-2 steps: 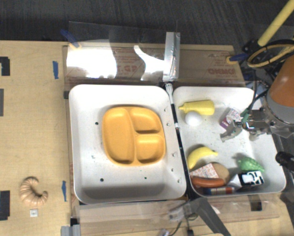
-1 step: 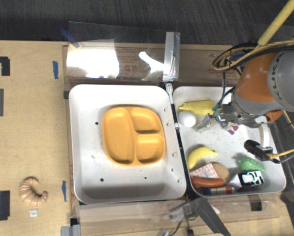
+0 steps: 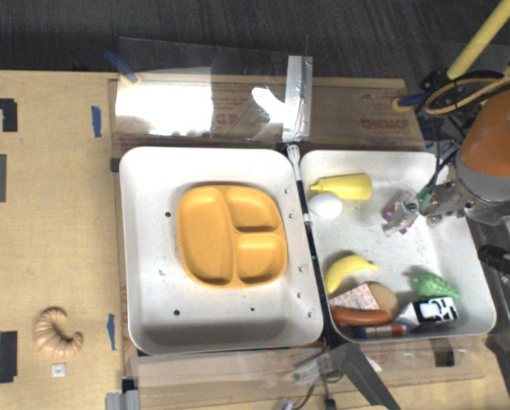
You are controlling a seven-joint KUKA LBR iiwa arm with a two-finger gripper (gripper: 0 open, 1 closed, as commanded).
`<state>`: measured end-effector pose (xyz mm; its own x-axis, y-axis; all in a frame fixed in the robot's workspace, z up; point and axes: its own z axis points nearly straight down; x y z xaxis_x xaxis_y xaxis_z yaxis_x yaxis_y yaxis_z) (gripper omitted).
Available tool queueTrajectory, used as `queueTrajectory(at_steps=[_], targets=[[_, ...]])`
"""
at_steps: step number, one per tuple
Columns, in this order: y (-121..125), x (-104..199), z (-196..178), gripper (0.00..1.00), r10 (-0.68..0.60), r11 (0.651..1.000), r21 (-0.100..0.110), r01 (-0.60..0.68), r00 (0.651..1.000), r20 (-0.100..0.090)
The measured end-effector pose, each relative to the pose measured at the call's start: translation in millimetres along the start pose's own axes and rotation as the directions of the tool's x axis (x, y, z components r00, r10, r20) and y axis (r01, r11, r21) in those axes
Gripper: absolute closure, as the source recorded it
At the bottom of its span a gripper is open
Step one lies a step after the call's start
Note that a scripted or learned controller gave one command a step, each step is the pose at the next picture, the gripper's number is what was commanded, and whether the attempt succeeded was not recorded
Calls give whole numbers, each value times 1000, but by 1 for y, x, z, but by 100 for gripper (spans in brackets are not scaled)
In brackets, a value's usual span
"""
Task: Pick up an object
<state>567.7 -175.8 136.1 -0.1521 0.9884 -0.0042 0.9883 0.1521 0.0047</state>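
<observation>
Grey-and-pink, the small crumpled object lies in the far part of the right white bin, touching the gripper; whether the gripper is open or closed on it I cannot tell. Nearby lie a yellow plastic banana and white ball. Nearer: another yellow piece, red sausage, green scrap. Left bin holds an orange divided tray. No writing is readable.

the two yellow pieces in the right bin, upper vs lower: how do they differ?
The upper yellow piece lies level near the far wall, beside a white ball. The lower yellow piece is curved like a banana, tilted, and touches the pile by the near wall. Both are yellow and lie apart from the gripper.
</observation>
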Motion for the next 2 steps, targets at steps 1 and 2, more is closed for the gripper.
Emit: queueTrajectory(at_steps=[1, 2], targets=[[65, -14, 41, 0, -253, 967, -10, 253, 968, 7], [46, -18, 39, 0, -85, 996, -20, 86, 996, 7]])
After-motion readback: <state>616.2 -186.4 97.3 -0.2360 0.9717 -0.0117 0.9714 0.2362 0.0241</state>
